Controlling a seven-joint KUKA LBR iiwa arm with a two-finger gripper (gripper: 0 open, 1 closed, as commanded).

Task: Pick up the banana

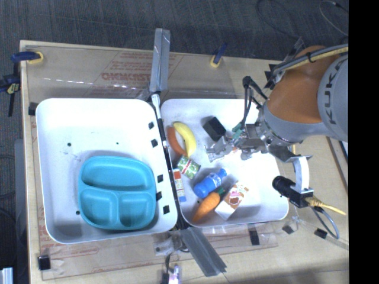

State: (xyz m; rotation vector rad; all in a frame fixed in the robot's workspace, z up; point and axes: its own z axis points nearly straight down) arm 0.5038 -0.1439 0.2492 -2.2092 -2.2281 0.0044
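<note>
Left bin point(53, 176) carries a blue divided tray point(117, 192). Right bin point(260, 209): banana point(186, 136) lies at 10 o'clock, touching an orange ring point(175, 142), untouched. End effector point(228, 147) hangs at 3 o'clock of the banana, near it; grip state: cannot tell. Step judged: approach. Next move calls for travel toward 9 o'clock, then descent over the banana.

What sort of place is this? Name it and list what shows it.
Probably a robotics lab's pick-and-place test bench, not a kitchen. A grey and orange arm reaches over two white bins. The right bin holds toy-like items such as a banana and carrot; clamps hold the board.
</note>
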